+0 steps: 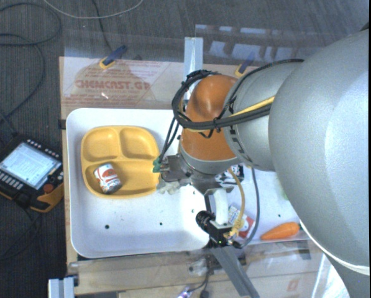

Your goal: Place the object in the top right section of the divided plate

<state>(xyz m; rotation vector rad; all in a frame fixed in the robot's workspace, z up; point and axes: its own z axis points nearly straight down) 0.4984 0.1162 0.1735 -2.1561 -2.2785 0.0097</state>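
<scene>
A yellow divided plate (124,135) lies in the left white bin (120,234), near its back left. A small red and white can (108,177) rests on its side in the plate's large front section, toward the left. The two smaller sections at the back of the plate hold nothing. My gripper (167,180) hangs under the orange wrist band, just off the plate's right rim, about level with the can. The wrist body covers most of the gripper from above.
An orange carrot (279,231) lies in the right bin near the front. A red and white packet (240,218) sits beside it, partly behind cables. The grey arm (309,135) covers most of the right bin. A teach pendant (25,169) rests on the floor at the left.
</scene>
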